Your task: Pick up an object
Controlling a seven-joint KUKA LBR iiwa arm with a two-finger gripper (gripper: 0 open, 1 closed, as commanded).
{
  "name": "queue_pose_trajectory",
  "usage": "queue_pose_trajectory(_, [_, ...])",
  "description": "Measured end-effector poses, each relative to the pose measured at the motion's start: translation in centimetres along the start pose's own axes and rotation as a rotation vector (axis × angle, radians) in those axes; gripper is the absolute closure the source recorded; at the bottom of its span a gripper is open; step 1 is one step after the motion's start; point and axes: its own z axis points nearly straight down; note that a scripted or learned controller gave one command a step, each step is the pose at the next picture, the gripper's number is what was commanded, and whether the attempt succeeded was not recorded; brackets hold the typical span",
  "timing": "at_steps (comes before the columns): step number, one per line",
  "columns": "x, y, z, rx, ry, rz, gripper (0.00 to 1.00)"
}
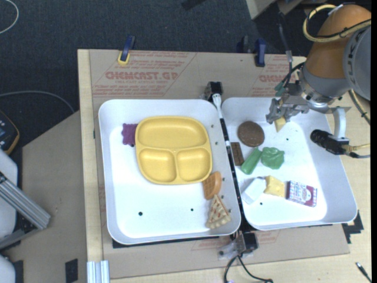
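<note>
Gripper (pixel 281 115) sits above the far end of the right bin (pixel 330 211), clenched on a small yellow piece (pixel 280 123) that shows between its fingers. Judged step: lift after grasp; next move calls for rising straight up without slipping. The piece hangs directly under the fingertips, long axis roughly vertical, pointing down toward the bin floor. Brown disc (pixel 251 133) lies just left of the gripper.

Small yellow object (pixel 280 123): sits between the fingertips of the gripper (pixel 279 118), over the right bin's (pixel 330 175) far area, just right of the brown disc (pixel 251 134). Shape unclear, partly hidden.
</note>
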Motion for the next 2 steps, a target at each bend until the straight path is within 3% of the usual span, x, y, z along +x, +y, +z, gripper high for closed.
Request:
queue_pose_trajectory(1, [0.0, 0.2, -5.5, -0.001, 0.000, 0.000, 1.00])
queue_pose_trajectory(2, [2.4, -4.2, -6.8, 0.010, 0.004, -0.001, 1.00])
